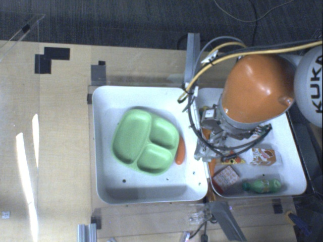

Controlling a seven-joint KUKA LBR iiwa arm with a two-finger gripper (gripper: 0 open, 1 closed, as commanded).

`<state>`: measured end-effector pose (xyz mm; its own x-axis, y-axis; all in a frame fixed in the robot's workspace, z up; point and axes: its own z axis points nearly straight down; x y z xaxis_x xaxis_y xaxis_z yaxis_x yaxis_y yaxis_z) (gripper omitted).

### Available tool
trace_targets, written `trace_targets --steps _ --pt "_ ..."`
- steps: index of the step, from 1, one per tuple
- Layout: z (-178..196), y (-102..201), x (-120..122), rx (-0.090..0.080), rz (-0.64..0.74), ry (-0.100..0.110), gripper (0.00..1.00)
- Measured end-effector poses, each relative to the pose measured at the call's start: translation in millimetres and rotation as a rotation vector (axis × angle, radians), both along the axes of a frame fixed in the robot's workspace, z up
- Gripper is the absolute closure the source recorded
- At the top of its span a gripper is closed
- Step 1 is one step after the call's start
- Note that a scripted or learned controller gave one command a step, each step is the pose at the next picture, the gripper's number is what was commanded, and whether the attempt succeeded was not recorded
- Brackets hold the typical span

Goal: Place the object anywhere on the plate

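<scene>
A green plate [145,141] with three compartments lies in the left bin [106,185]. An orange carrot-like piece [179,152] rests against the plate's right edge, on the bin floor. The arm's orange wrist band [257,87] hangs over the right bin [298,178], and the gripper [214,147] points down at that bin's left side beneath a tangle of cables. Its tips are hidden by the wrist and cabling.
In the right bin lie a small red and white packet [227,176], a green item [261,186] near the front edge, and a white packet with a red print [263,156]. A yellow and red item [233,160] peeks out under the wrist.
</scene>
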<state>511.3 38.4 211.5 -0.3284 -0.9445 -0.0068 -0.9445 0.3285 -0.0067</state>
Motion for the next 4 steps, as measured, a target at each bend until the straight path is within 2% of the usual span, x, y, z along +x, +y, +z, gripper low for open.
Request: trace_targets --steps 1,2,3,4 --pt "34.7 16.7 -22.8 -0.001 0.075 0.0 1.0" --pt "6.7 65.3 32.7 0.001 0.073 0.002 1.0" --pt "-40.5 82.4 8.8 0.0 0.055 0.002 1.0" --pt "-35.5 101.3 93.1 0.001 0.2 0.0 1.0"
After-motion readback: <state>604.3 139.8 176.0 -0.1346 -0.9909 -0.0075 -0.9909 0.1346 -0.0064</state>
